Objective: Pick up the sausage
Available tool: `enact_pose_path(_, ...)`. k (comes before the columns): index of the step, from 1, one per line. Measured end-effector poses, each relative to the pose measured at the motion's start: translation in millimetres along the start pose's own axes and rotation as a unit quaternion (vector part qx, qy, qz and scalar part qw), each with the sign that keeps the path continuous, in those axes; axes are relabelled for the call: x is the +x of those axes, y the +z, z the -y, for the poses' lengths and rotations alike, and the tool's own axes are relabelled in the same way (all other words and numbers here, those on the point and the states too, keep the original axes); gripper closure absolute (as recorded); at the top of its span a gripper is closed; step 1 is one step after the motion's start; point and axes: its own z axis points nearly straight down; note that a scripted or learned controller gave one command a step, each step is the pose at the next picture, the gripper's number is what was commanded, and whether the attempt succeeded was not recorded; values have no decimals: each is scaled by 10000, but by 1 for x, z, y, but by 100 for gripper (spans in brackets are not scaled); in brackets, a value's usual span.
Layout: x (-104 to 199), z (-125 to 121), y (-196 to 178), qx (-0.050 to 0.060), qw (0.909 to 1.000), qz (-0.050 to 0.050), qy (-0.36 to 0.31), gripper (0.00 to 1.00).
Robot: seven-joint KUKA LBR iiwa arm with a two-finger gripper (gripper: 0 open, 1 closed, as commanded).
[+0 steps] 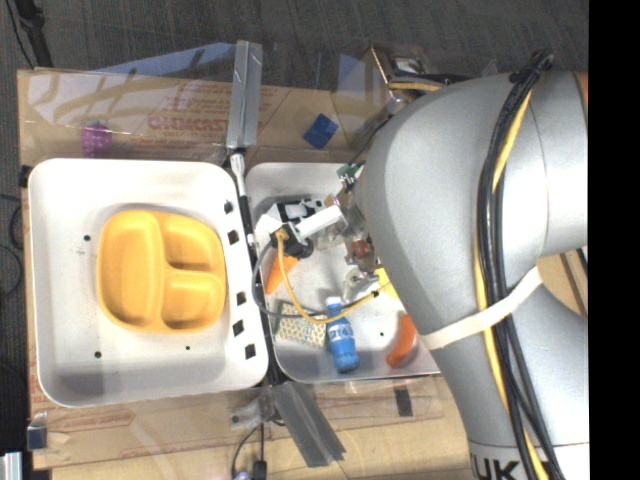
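A reddish-orange sausage lies near the front right corner of the right bin, partly hidden under the arm. The big grey arm reaches over this bin from the right and covers most of it. My gripper hangs low over the middle of the bin, up and to the left of the sausage and apart from it. Nothing shows held in it.
A blue bottle lies at the front of the right bin beside a patterned flat packet. An orange carrot-like piece rests against the bin's left wall. The left bin holds a yellow compartment plate. A blue block sits on the cardboard behind the bins.
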Motion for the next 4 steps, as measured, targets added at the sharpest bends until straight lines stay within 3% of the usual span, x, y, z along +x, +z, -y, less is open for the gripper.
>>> enact_pose_path(1, 58, 16, -92, -21, 9994, -25, -343, 0)
enact_pose_path(2, -5, -10, -147, -11, 9999, -18, -109, 0)
enact_pose_path(3, 58, -12, -28, -75, 9998, -157, -45, 0)
enact_pose_path(4, 18, -4, -159, -19, 10000, -28, 8, 0)
